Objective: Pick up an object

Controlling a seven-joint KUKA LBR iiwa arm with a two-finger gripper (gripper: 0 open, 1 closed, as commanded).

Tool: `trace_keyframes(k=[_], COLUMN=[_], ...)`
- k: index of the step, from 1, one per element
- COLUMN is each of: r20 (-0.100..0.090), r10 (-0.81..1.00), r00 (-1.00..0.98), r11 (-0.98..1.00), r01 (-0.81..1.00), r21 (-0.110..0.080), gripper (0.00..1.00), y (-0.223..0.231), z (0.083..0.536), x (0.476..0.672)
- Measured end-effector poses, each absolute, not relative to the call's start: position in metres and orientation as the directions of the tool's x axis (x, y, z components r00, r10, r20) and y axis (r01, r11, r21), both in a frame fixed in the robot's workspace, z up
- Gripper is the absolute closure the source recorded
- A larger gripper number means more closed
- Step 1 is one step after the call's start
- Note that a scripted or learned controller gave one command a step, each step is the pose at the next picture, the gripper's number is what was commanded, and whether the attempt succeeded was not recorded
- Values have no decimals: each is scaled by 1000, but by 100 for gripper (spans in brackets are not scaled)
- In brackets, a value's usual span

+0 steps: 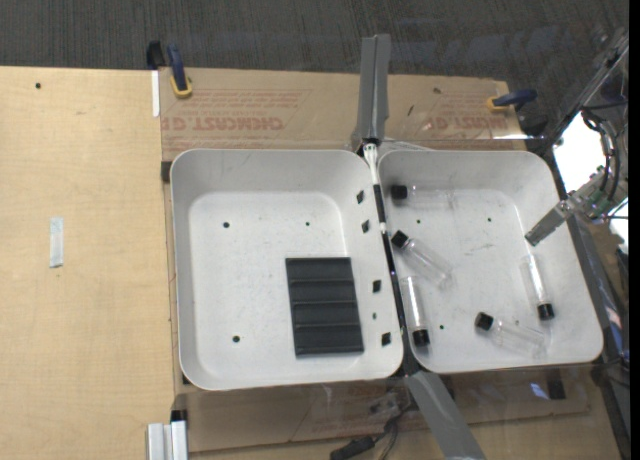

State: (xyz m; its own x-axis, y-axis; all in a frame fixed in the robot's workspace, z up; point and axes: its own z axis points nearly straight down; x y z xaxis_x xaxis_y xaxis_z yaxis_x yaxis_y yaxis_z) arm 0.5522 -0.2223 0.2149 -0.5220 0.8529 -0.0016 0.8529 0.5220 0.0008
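lying in the right bin (470, 358): clear vials w/ black caps (418, 256). dark ribbed block (325, 305) sitting in left bin (200, 173). gripper (540, 232) hovering at right rim, can't tell its state.

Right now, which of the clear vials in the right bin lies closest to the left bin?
The vial along the right bin's left wall, black cap toward the front. The others lie farther right.

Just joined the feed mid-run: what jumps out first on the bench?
The dark ribbed block in the left bin stands out most, black against white, near the bin's front. The right bin holds several clear vials with black caps, scattered mostly along its left and front sides. At the right edge, the gripper reaches over the right bin's rim.
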Motion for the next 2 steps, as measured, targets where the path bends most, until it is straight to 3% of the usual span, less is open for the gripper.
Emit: trace_keyframes(k=[1,2], r20=[-2,-1], r10=[912,945], r00=[-410,-326], r11=[410,326], r01=[912,945], r21=[1,0], gripper=[0,0], y=[-223,-223], z=[275,275], x=[495,501])
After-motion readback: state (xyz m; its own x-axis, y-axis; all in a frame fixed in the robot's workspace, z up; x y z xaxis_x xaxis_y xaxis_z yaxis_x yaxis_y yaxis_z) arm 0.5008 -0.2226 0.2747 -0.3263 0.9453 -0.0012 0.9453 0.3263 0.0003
